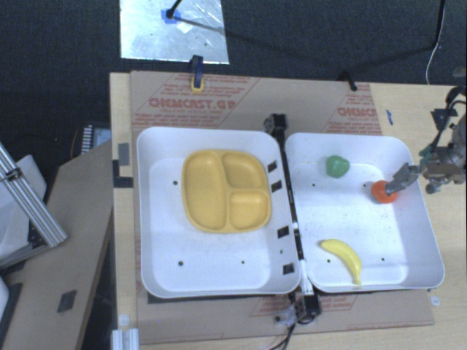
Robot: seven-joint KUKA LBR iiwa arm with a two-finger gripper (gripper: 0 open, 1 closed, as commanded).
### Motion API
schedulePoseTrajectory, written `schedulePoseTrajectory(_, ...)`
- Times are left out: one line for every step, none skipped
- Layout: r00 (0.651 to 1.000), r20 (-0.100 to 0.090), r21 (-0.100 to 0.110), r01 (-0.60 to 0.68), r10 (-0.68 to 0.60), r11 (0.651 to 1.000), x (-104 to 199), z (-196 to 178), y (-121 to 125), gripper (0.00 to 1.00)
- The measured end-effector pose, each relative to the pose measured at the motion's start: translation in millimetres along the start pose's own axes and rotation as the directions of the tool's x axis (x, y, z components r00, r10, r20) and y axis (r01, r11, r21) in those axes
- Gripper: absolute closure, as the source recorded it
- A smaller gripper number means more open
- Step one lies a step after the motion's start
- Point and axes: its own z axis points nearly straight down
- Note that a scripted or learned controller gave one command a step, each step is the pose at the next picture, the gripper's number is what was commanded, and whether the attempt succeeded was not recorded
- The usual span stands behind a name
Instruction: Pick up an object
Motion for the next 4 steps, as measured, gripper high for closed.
schedulePoseTrajectory(1.000, 0.002, -0.010, 0.003, -0.003, 1.000, 1, -6, 2, 0.00)
schedulePoseTrajectory(1.000, 0.001, -0.007, 0.001, -0.001, 1.000, 3, 52, 11, 0.00)
schedulePoseTrajectory(1.000, 0.001, -0.006, 0.000, 0.000, 1.000, -7, 104, 10, 0.00)
schedulePoseTrajectory(1.000, 0.000, -0.006, 0.000, 0.000, 1.000, 1, 164, 9, 0.00)
